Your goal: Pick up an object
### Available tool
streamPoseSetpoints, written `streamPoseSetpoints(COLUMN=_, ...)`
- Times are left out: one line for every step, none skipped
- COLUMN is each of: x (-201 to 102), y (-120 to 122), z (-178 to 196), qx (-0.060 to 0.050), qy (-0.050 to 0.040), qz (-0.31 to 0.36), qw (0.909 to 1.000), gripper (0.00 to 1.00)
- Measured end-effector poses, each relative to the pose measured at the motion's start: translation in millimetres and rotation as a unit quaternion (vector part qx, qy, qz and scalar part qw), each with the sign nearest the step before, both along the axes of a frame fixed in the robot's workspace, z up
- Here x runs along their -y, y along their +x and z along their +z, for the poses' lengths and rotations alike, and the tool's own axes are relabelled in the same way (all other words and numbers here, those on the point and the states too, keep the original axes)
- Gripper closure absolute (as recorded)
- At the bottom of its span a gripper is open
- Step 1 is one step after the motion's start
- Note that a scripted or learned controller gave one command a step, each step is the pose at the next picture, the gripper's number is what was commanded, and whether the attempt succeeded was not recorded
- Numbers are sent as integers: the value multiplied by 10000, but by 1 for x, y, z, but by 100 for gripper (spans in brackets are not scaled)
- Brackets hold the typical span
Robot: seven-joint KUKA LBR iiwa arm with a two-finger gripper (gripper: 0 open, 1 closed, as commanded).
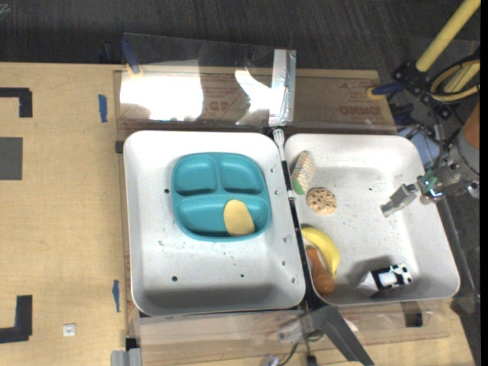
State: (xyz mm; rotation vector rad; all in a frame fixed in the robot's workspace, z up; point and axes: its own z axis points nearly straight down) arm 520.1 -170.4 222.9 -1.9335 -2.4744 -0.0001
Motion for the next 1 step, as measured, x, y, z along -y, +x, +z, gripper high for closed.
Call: streamPoseSetpoints(x=-68, y=-25, z=-130, qx=11, qy=-3, qz=653, qw=9979, gripper=0)
